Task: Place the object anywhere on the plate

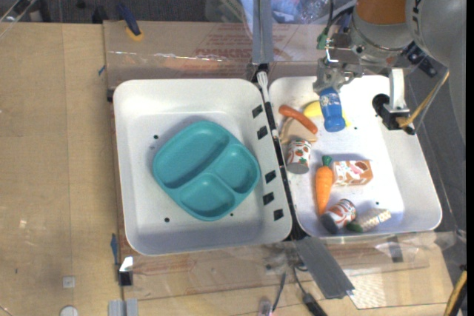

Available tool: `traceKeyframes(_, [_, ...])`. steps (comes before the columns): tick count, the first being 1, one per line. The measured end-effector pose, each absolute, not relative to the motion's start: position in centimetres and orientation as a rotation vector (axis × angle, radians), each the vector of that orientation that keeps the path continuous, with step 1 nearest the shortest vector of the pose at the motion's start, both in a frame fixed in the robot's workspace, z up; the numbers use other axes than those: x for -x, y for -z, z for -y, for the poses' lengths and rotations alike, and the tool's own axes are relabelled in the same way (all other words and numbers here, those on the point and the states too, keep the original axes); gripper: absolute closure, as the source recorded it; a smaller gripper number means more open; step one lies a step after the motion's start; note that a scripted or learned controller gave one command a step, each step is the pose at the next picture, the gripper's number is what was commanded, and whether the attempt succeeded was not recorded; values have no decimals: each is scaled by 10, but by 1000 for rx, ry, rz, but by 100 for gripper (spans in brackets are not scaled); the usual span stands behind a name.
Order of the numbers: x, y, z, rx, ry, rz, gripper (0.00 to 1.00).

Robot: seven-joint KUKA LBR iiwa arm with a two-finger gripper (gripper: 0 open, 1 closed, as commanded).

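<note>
Up at the far edge of the right bin, the gripper grips a blue bottle that hangs upright between its fingers.

Partly hidden behind the bottle lies a yellow item, too covered to name. Outward in the same bin lie a hot dog, a small can, a carrot, a red-and-white packet and another can. Alone in the left bin sits the teal divided plate.
</note>
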State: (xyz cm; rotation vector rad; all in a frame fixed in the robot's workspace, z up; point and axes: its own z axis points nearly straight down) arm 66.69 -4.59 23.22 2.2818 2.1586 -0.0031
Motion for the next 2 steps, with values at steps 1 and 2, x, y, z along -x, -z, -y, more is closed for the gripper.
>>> traceKeyframes(1, [-658,-208,-30,-2030,2,-2401,100])
traceKeyframes(2, [-579,-184,-87,-1964,3,-2456,100])
